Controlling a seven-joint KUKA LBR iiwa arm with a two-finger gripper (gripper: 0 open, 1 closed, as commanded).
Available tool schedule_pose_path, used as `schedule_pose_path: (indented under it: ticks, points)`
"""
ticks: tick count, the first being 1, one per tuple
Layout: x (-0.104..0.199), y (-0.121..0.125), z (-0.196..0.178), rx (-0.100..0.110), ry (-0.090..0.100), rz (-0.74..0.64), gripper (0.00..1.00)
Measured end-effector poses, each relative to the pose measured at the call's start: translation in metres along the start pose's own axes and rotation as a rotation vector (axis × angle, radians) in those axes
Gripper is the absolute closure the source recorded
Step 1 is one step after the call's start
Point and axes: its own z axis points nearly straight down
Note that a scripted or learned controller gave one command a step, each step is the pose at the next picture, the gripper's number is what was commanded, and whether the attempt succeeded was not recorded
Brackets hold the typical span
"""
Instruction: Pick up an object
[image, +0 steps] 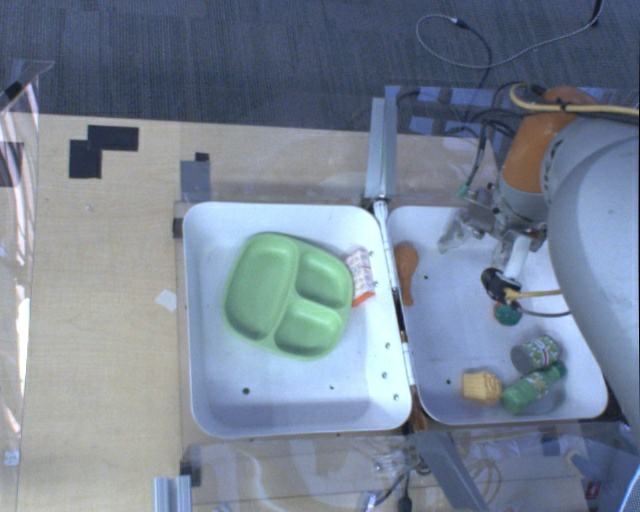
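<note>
While a green tray (287, 295) filled the left bin (200, 400), the gripper (497, 236) hovered over the right bin (440, 330), finger state indiscernible.

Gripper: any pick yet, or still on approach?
Done: nothing looks lifted. The green divided tray and a small packet lie in the left bin; can, green bottle, yellow piece and brown item lie in the right bin. In hand: the gripper sits over the right bin's far side, grasp unclear. Left: grasp and lift.
</note>
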Motion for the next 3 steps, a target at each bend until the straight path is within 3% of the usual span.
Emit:
schedule_pose_path:
  ticks: [1,2,3]
  points:
    - [-0.065,-0.077,-0.002,-0.007,0.007,-0.114,0.00]
    - [-0.125,-0.137,-0.002,-0.010,0.009,-0.057,0.00]
    - [-0.103,-0.110,-0.001,-0.009,0.007,-0.125,0.00]
